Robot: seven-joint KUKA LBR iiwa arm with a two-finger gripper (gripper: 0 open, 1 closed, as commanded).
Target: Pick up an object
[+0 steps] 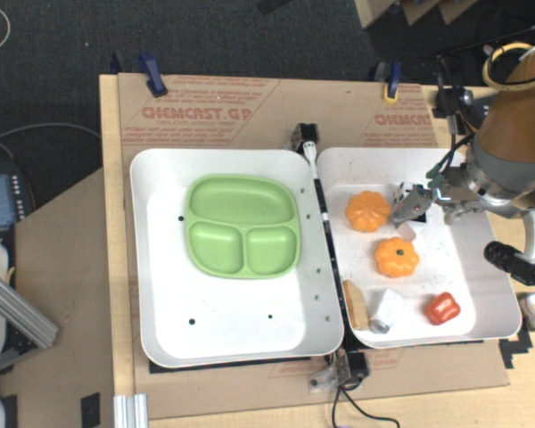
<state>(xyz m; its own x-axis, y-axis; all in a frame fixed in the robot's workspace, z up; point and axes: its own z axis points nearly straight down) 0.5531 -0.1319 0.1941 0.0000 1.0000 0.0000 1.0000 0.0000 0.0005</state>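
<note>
In the right bin (481,328) lie two orange pumpkin-shaped toys: one (367,211) near the bin's left wall and another (397,257) just below it with a green stem. A red pepper toy (442,308) rests at the lower right. A tan stick (354,305) and a white-grey piece (385,311) lie along the lower left. My gripper (410,209) hangs just right of the upper pumpkin and above the lower one, with nothing seen between its fingers.
The left bin (160,328) holds a green divided plate (242,226). A black divider strip (323,230) runs between the bins. The arm's grey body with its orange band (513,132) covers the right bin's upper right corner. Clamps (152,74) hold the cardboard base.
</note>
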